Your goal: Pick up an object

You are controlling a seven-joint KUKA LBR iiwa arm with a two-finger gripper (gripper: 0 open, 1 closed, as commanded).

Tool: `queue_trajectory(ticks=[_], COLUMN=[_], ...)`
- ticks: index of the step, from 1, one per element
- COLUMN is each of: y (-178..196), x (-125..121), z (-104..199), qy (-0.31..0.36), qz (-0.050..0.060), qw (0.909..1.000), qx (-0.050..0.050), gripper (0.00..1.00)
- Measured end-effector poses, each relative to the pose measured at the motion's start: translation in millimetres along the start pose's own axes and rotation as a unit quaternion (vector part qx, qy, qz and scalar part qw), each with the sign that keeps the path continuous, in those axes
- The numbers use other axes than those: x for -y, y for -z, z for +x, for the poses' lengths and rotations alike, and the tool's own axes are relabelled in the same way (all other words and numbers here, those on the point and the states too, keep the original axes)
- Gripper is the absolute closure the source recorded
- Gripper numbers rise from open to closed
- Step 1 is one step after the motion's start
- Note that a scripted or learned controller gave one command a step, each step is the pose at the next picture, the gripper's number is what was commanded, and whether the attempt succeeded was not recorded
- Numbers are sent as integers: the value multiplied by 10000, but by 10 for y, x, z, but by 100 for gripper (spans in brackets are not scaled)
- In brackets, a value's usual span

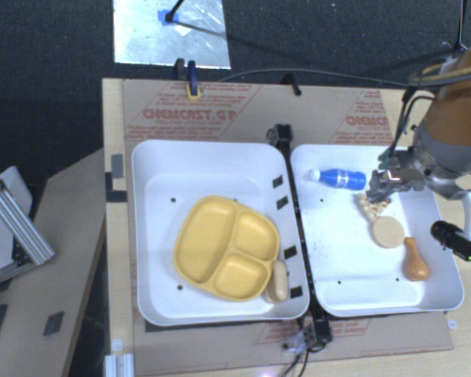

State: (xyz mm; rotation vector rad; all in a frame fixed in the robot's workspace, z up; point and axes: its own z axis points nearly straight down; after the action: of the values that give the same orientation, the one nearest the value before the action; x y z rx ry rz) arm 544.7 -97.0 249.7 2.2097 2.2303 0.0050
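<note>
A: Where does the claw sit against the things in the right-hand shallow white bin?

B: It hangs low over the far right part of that bin. Just under and a little toward the near side of it lies a small pale, reddish-speckled flat piece, touching or almost touching the tip. Next beyond that, toward the near edge, is a round tan disc, and then a brown pear-shaped toy, its long axis running roughly from far to near.

A: And the blue plastic bottle with the white cap?

B: It lies on its side just left of the claw, long axis across the bin, cap pointing toward the divider.

A: Is the claw apart or together?

B: I cannot tell; the tip is a dark blur.

A: The arm's pose?

B: The grey and orange arm comes in from the right, wrist bent down and leftward over the bench. I judge the speckled piece the nearest candidate
</note>
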Motion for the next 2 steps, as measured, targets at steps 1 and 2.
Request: queue_trajectory(ticks=[1,2], y=[-10,23], x=[-158,-391], z=[429,848], qy=[-6,1], qz=[1,1], qw=[10000,10000], qx=[1,-5], gripper=[100,100])
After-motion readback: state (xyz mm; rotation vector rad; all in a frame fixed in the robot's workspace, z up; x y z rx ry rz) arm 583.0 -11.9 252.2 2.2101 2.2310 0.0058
